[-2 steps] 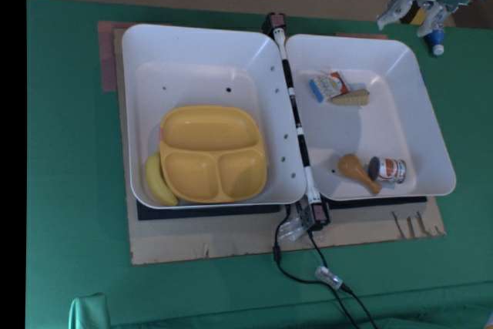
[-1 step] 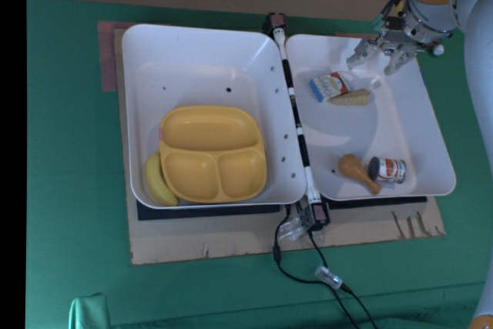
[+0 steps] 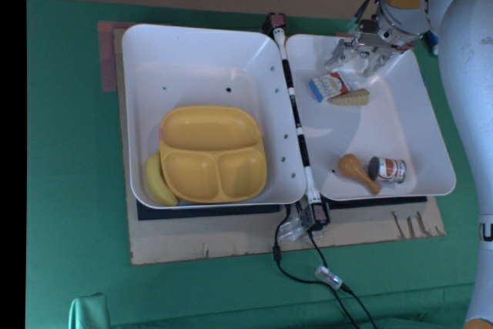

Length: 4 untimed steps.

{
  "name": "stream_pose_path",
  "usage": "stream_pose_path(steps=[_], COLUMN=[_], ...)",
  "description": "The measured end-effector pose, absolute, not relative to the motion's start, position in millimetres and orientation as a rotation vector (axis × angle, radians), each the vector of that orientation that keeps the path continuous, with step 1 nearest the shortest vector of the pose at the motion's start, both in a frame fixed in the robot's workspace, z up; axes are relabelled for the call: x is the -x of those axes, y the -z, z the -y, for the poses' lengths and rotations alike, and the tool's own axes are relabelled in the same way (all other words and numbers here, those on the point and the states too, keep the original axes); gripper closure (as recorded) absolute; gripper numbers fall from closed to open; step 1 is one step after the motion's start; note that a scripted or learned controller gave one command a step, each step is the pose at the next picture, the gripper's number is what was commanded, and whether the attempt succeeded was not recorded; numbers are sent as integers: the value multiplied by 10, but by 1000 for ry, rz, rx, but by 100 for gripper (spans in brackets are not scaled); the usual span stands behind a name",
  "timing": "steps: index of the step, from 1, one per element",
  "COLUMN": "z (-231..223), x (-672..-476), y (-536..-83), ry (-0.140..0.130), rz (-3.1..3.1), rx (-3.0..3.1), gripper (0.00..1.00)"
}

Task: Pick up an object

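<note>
**A:** Start with the camera view. Where is your gripper (image 3: 356, 58) right now?

**B:** It hangs over the far end of the right bin (image 3: 431, 127), at the end of the grey arm that reaches in from the right. Its fingers (image 3: 337, 56) point down toward the bin floor and are spread fairly wide. Nothing sits between them, and I would judge they touch nothing.

**A:** So what can you pick?

**B:** The nearest things are the small carton (image 3: 329, 85), just in front of the gripper and toward the divider, and the tan wedge (image 3: 350, 97) lying right beside it, touching it or almost. Well apart from them, at the near end of the same bin, lie the wooden pear shape (image 3: 357, 172) and the small can (image 3: 387, 169) on its side. The left bin (image 3: 154, 58) holds the yellow tray (image 3: 212, 152) with a banana (image 3: 157, 181) against its near-left edge.

**A:** How do you do this step well?

**B:** Pick one target; the carton looks closest. Bring the gripper directly over its middle before you descend, and turn the wrist so the fingers straddle its short side. Keep them wide until they are beside it, or you may nudge the wedge and push both away. Watch the bin's sloped far wall on the way down.
</note>
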State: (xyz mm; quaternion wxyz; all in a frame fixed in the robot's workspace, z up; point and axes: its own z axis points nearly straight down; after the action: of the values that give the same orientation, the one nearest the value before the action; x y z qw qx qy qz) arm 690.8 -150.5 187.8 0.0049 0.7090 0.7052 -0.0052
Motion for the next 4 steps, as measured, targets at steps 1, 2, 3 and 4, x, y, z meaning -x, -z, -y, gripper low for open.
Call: stream_pose_path(steps=[1, 2, 3, 4], z=[1474, 1495, 1092, 1126], x=[-6937, -6933, -6669, -6705], y=[-2047, -2048, -1869, -2060], ry=[-2, 4, -7, -21], rz=[-2205, -2203, -2206, -2188], rx=[-2222, -2222, -2216, -2210], gripper=[100, 0, 0, 100])
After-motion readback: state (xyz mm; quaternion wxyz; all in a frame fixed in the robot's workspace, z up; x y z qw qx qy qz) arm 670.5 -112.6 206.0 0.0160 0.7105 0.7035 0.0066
